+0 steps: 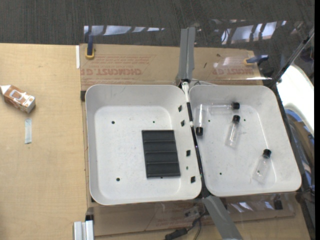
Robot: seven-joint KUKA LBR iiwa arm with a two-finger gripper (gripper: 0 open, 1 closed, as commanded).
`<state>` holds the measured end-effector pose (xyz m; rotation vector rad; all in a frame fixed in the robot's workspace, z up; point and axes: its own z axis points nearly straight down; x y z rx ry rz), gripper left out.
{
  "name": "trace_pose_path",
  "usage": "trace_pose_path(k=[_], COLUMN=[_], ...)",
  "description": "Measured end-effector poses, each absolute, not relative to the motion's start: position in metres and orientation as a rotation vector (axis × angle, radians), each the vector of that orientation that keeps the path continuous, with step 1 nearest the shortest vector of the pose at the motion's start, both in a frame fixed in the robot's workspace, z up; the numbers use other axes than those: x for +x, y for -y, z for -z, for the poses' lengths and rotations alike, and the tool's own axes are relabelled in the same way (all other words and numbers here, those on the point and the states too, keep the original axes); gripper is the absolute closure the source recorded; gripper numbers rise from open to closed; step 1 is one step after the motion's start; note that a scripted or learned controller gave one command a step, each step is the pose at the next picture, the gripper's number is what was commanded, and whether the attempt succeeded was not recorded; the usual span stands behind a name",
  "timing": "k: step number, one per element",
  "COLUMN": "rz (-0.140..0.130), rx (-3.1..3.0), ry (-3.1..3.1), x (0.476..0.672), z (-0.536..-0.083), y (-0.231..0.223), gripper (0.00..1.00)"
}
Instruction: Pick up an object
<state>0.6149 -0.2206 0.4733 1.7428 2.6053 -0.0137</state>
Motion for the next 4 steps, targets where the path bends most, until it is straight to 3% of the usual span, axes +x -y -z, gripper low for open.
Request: trace_pose_path(k=[1,2,3,4], rz=[0.014,0.017,0.017,0.021], rx=[1.743,1.740,1.740,1.738], ry=[-2.606,-2.607,-2.608,-2.609], x=[0.615,0.617,0.617,0.618], z=[-0.473,-0.480,-0.480,-0.487], y=[0.220,0.220,0.220,0.220], gripper=[0.00,1.00,0.00,1.00])
